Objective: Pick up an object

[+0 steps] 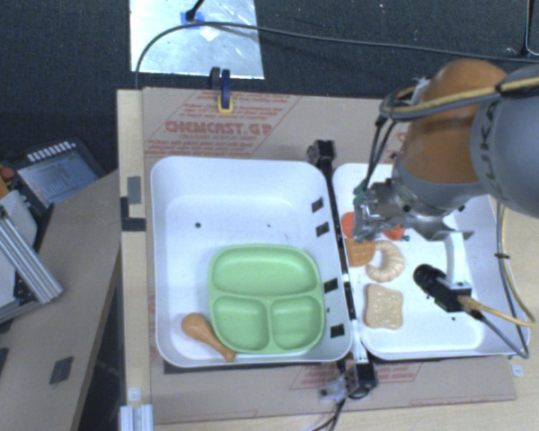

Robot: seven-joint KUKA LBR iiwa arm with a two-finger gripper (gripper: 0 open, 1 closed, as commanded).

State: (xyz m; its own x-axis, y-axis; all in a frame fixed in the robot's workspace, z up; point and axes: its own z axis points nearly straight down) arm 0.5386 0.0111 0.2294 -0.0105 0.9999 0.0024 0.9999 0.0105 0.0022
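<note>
Dark carpet rings the bench, and cardboard lies under my two white bins. My gripper [370, 221] is down low in the right bin [431, 339], at its nine o'clock side just beside the divider, and from this slant I cannot tell how it is set or whether it has anything; my own wrist covers it. Right under it sits an orange-red piece [392, 233], partly hidden, so that looks like my target, judging by where I am parked. Out toward six o'clock from me, a curled shrimp-like toy [386, 263] touches an orange chunk [359, 253], and beyond them a tan toast-shaped piece [384, 306] lies flat. These crowd the left side of this bin, which explains my reach hugging the divider. Further out at nine o'clock, the left bin [189, 187] holds a green divided plate [266, 296] with a drumstick toy [207, 333] beside it.
</note>
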